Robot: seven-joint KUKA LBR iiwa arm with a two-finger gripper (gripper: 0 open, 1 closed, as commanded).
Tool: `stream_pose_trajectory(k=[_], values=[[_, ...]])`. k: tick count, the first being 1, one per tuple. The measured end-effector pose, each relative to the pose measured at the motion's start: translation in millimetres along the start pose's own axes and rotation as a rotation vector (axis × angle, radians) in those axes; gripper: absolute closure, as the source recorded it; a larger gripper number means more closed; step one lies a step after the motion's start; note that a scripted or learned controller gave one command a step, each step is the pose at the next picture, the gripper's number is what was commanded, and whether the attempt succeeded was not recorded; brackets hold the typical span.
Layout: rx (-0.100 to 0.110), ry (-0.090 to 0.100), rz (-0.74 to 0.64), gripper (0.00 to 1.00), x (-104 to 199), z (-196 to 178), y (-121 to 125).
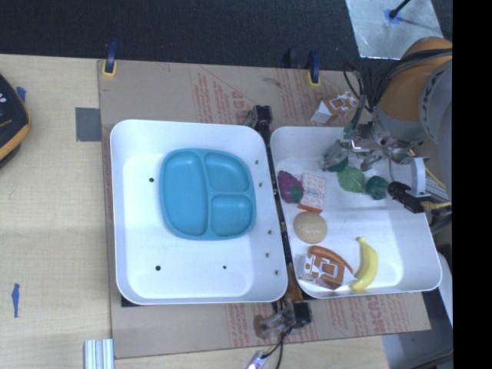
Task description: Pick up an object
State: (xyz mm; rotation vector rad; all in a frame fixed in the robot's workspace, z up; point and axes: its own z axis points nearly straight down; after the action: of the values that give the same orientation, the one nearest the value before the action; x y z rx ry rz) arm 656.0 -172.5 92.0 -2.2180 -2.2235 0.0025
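Note:
My gripper [347,157] hangs over the far part of the right bin [419,271], just above a green object [352,179] and beside a darker teal one [377,187]. In the same bin lie a purple object [289,185], a small red and white packet [312,191], a round tan bun [310,226], an orange and white packet [326,266] and a yellow banana [367,264]. Nothing shows between the gripper's fingers.
The left bin [134,271] holds a blue divided plate [207,193]. A torn wrapper [336,108] lies on the cardboard beyond the right bin. Clamps hold the cardboard at its far edge. A yellow and black device [11,121] sits at the left edge.

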Motion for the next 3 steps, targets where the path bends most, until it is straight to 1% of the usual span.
stream_pose_trajectory(k=[1,2,3], values=[[-0.002,0.001,-0.002,0.0,37,-27,1],[-0.001,-0.001,0.0,0.0,2,-19,0],[-0.002,-0.002,-0.002,1.0,2,-29,1]])
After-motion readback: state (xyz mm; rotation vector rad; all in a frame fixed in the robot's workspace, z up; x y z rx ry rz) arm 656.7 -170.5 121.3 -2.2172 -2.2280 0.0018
